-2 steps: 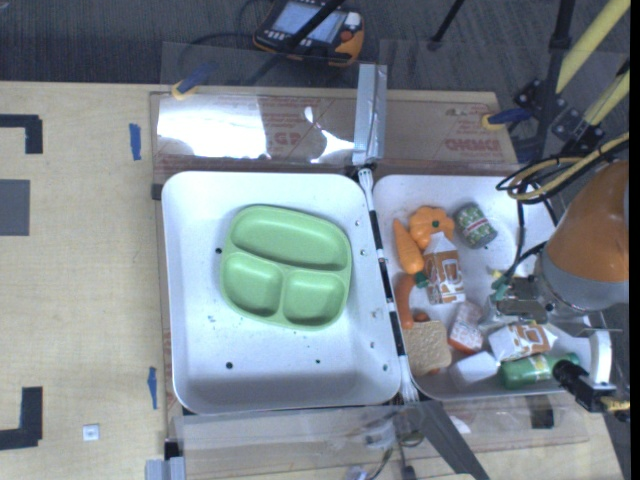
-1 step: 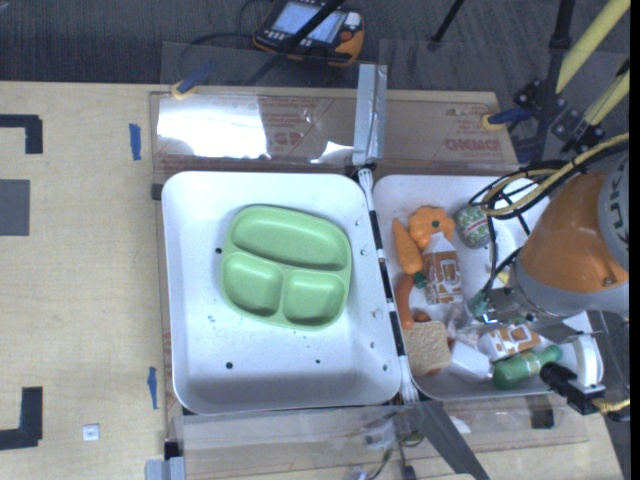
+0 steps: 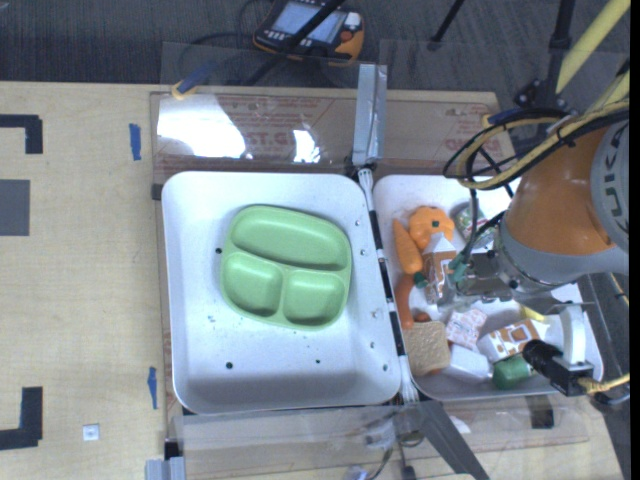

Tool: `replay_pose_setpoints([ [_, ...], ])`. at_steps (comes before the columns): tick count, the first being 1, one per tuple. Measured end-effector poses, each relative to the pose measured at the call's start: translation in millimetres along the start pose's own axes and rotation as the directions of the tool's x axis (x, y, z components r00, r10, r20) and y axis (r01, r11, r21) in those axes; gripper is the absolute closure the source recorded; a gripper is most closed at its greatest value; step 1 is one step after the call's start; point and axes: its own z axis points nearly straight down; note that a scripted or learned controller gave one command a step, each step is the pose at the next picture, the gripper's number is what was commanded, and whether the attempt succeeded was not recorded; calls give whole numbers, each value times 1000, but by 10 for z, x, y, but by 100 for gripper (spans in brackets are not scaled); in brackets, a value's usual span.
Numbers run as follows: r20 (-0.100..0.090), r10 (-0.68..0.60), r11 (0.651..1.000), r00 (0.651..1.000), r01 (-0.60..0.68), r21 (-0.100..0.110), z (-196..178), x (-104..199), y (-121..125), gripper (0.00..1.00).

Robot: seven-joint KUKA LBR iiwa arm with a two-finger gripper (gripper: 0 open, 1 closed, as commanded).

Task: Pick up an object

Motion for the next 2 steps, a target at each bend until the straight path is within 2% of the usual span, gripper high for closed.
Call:
replay_pose_setpoints([
  [1, 2, -331, 944, 944, 331, -2, 153, 302, 330, 100],
  [2, 4, -331, 944, 944, 331, -5, 56, 305, 339, 100],
])
